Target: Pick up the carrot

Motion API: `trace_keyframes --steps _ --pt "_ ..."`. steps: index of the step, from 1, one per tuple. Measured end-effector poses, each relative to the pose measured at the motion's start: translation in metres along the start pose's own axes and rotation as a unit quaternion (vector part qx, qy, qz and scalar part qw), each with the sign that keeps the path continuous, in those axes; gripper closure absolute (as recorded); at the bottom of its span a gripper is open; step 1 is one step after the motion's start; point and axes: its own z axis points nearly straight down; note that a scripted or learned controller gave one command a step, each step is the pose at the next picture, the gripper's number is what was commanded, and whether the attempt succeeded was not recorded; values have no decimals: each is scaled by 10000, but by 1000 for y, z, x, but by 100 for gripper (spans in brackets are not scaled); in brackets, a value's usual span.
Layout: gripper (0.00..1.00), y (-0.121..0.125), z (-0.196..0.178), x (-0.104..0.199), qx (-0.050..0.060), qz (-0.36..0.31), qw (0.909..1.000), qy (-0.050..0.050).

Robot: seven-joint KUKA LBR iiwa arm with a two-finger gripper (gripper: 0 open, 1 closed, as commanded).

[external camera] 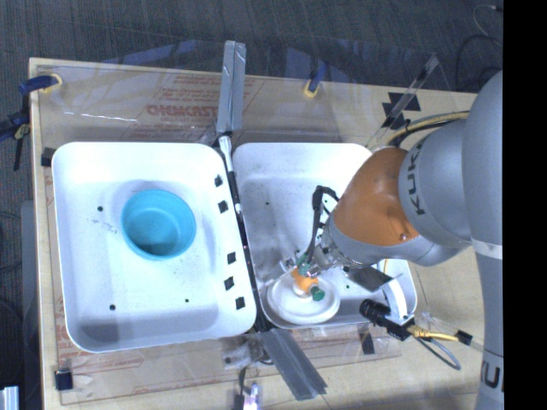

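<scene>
Small orange carrot [302, 279], seemingly green-tipped

One camera watches me from above the bench [102, 88] — fixed, tilted down at a slant, far enough back to take in both bins; my arm [444, 186] enters from the bench's right side.

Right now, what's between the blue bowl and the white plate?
In the camera view, the divider where the two bins meet lies between the blue bowl and the white plate.
</scene>
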Motion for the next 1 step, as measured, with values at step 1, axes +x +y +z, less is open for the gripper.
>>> trace_keyframes --steps 1 --pt "100 1 -9 0 -3 -22 10000 -2"
